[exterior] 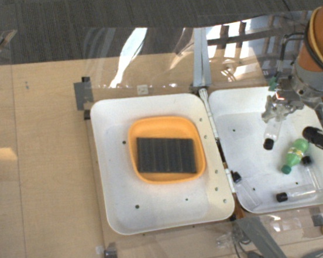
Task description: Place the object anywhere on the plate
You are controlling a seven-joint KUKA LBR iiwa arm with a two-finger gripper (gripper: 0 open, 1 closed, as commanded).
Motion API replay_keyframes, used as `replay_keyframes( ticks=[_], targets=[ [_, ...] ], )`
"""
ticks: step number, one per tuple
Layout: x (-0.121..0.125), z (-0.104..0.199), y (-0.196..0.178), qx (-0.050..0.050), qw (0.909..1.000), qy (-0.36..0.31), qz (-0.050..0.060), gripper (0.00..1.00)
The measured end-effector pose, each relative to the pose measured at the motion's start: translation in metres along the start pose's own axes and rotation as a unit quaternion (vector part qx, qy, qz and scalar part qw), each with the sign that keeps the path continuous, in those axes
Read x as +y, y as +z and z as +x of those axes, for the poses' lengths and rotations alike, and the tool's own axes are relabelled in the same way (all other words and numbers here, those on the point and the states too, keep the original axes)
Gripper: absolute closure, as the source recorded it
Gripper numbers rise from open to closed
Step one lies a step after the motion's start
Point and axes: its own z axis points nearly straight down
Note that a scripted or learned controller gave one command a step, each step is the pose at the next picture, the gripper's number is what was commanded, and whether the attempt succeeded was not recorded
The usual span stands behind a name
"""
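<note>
Camera view: ribbed dark slab (166, 155) on glossy orange plate (135, 152).

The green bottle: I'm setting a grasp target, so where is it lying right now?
In the camera view the green bottle lies on its side in the right bin, toward its right edge, between two clear tubes and below the claw.
</note>
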Motion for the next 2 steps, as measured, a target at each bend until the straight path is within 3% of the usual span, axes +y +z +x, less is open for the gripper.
replay_keyframes(
  ticks=[1,2],
  targets=[
    [0.0,0.0,0.0,0.0,1.0,0.0,0.0,0.0],
    [0.002,0.002,-0.012,0.0,1.0,-0.004,-0.003,1.0]
  ],
)
